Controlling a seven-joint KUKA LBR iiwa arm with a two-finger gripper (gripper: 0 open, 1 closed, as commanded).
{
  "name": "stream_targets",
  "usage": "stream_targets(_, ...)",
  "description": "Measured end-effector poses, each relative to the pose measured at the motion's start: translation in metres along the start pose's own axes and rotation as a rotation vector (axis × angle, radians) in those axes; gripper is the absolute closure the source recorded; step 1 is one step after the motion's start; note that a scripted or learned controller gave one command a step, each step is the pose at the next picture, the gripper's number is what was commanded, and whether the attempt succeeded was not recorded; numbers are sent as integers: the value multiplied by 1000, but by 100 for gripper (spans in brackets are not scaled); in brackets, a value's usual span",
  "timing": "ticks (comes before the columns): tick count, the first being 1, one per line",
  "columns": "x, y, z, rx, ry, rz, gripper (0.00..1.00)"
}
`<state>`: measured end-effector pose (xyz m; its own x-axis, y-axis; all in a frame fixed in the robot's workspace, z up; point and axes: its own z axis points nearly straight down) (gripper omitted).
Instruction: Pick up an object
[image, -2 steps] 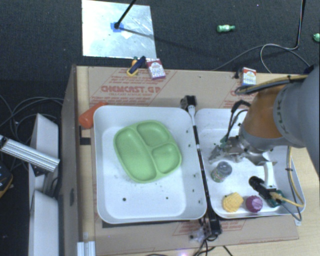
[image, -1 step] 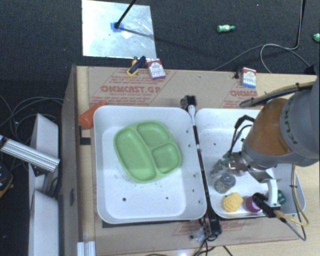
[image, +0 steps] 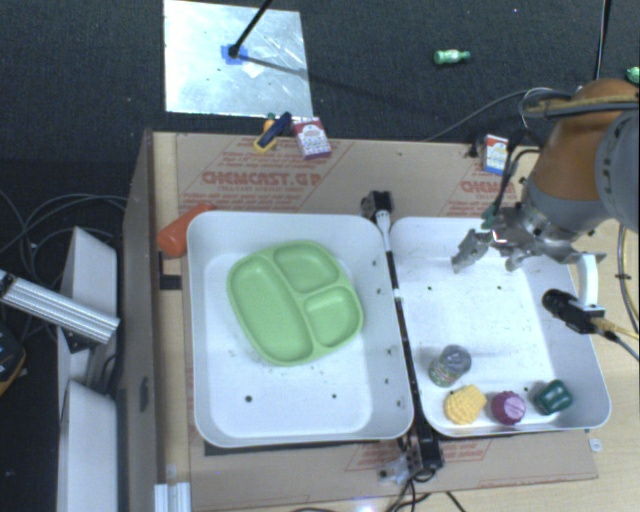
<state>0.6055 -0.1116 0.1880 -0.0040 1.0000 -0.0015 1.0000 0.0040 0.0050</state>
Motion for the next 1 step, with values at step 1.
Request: stream_targets(1,-18,-45,-24,2,0,2,0)
